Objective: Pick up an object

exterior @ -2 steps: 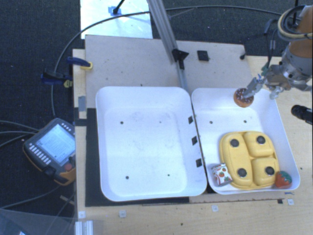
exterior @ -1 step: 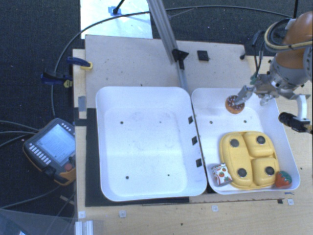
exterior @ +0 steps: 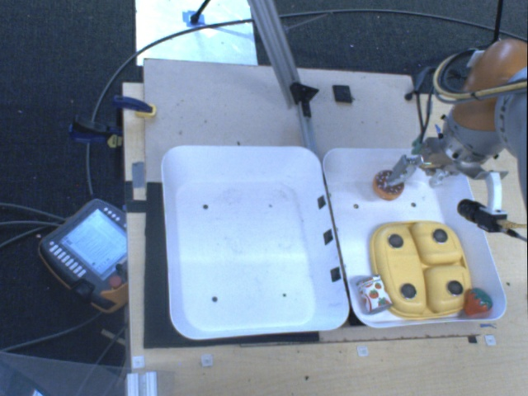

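In the right bin [exterior: 346, 165], a small round brown and orange object [exterior: 388, 185] lies near the far left corner. My gripper [exterior: 406, 168] hangs just to its right and slightly above, reaching in from the arm [exterior: 487, 97] at the right. It sits close to the object; whether they touch is unclear. A large yellow four-lobed block [exterior: 419, 268] lies at the front of the same bin. A small white and red patterned cube [exterior: 373, 294] rests at its left front corner and a red strawberry-like piece [exterior: 478, 302] at its right front corner.
The left bin [exterior: 177, 221] stands beside the right one, with black clips [exterior: 327, 238] along the shared rim. A metal pole [exterior: 276, 48] slants over the bench's back. A teach pendant [exterior: 87, 250] and cables lie off the bench's left.
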`<state>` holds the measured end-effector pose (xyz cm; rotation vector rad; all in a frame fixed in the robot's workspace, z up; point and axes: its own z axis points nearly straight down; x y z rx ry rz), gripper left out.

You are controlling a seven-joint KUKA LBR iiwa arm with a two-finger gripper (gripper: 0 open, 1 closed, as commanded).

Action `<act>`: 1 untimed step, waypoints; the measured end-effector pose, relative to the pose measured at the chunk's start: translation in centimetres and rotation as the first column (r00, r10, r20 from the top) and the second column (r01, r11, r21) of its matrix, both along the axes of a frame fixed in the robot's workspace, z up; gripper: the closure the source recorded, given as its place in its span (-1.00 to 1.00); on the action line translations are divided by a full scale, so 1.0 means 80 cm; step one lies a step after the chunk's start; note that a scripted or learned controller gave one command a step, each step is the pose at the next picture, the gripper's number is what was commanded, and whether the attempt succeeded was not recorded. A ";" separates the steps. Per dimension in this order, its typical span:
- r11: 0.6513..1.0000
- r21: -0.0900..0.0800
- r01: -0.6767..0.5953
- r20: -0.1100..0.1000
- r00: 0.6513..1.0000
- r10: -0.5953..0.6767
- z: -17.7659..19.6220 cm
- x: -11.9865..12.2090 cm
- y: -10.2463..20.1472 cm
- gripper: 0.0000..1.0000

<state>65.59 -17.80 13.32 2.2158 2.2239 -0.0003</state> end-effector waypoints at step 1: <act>1.000 0.000 -0.002 0.005 1.000 0.002 -0.044 0.002 0.000 -1.00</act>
